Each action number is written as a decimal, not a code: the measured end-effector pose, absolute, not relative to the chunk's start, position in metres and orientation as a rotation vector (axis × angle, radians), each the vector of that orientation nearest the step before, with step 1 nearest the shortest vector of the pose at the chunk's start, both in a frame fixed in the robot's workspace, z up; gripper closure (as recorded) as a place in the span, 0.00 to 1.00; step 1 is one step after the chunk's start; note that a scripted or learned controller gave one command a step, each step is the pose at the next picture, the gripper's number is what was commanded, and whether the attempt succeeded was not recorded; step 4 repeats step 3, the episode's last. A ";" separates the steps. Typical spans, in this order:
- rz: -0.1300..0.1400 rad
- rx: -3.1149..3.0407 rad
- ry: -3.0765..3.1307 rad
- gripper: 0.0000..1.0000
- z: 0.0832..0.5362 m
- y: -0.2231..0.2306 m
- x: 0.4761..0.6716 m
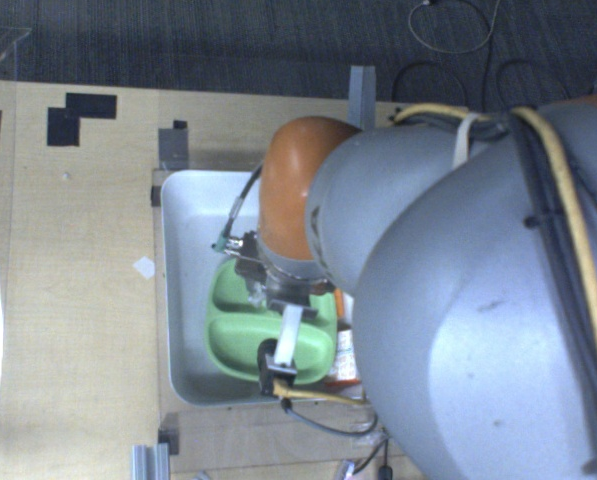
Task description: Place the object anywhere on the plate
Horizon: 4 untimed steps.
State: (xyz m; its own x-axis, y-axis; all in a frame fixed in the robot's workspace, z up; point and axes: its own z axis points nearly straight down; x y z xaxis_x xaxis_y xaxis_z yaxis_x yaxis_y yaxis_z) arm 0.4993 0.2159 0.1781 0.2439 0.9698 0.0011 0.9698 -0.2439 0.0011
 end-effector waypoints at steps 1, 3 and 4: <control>0.001 2.467 1.946 1.00 0.177 0.186 0.487; 0.002 2.740 1.536 1.00 0.184 0.085 0.518; 0.002 2.740 1.536 1.00 0.184 0.085 0.518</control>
